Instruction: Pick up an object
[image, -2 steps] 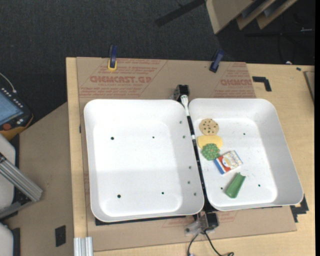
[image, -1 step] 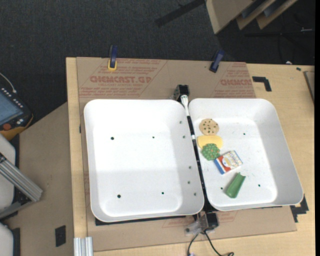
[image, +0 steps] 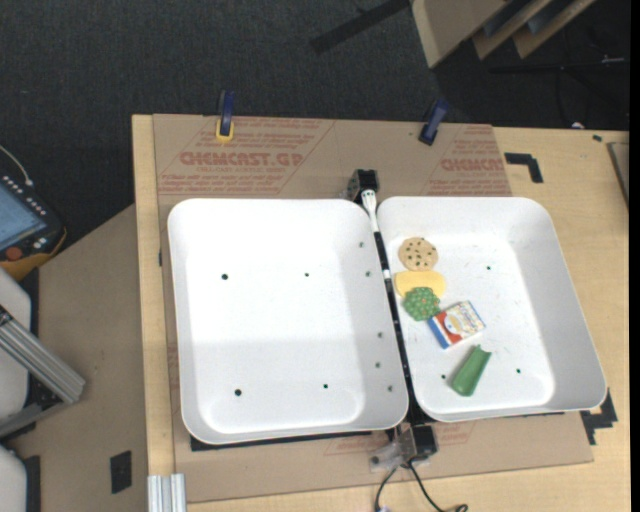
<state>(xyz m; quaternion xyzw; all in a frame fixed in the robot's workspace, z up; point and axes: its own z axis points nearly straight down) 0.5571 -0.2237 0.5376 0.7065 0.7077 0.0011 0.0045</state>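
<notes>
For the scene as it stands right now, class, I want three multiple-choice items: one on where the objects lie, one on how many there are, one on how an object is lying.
1. Which bin holds the small objects?
A. left bin
B. right bin
C. both

2. How many objects lie there?
A. two
B. five
C. nine

3. How does the green cylinder rest?
A. lying flat on the bin floor
B. upright on its end
C. hanging over the rim

Answers:
1 B: the cookie, yellow piece, green bumpy piece, small carton and green cylinder all sit in the right bin.
2 B: those five are there.
3 A: it lies on its side, slanted, apart from the rim.
</notes>
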